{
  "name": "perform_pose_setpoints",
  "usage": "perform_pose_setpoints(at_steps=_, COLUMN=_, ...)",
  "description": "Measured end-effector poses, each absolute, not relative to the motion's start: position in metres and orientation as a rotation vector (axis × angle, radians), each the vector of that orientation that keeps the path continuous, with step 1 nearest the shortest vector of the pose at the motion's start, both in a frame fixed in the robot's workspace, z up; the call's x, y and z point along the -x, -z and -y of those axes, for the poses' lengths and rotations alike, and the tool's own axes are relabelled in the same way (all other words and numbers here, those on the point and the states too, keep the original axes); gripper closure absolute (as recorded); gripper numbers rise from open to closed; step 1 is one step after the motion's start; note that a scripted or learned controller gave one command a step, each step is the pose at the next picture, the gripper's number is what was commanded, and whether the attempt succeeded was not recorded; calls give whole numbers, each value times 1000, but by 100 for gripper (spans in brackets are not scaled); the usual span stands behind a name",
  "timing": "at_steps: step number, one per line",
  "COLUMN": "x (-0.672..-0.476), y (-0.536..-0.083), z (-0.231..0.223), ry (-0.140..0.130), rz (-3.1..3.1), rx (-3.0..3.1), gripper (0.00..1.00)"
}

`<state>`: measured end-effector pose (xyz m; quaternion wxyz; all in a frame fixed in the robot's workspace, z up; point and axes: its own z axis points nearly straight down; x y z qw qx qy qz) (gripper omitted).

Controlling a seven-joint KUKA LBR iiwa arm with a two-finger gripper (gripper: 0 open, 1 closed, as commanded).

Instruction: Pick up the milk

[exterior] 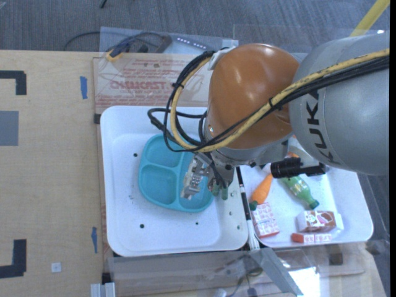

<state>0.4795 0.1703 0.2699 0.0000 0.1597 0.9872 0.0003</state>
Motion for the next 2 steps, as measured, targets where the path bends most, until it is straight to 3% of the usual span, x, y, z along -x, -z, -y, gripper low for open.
perform_pose_setpoints(at_steps=1, x=-479, y=-238, z=-138, ry=0, rz=-2986, rx=-979, gripper=100)
perform_pose_setpoints(at_steps=2, x=-512, y=-204, z=-131, ry=0, rz=-3024, rx=-853, gripper=100)
